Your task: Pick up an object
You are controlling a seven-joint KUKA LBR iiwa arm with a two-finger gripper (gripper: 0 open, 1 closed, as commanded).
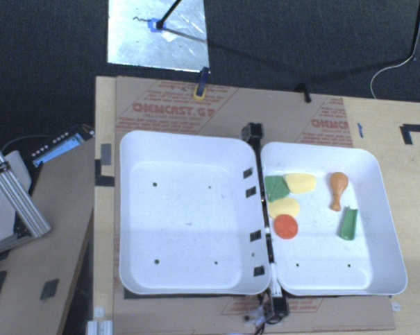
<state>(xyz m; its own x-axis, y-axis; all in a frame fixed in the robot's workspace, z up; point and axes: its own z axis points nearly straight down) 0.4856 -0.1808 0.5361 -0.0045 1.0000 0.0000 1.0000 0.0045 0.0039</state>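
The right bin [372, 274] holds several toy foods. A green piece [275, 185] lies near its left wall, with a yellow piece [300, 182] just right of it and a second yellow piece [284, 206] below. A red round piece [285, 226] sits under those. An orange drumstick [337, 189] lies toward the right, and a green stick-shaped piece [348, 223] lies below it.
The left bin [187, 218] sits beside the right one, joined by black clips [254, 193] along the shared wall. Both rest on a cardboard sheet [178, 110]. A shiny metal plate [158, 28] lies at the back, and an aluminium frame [14, 196] stands at the left.
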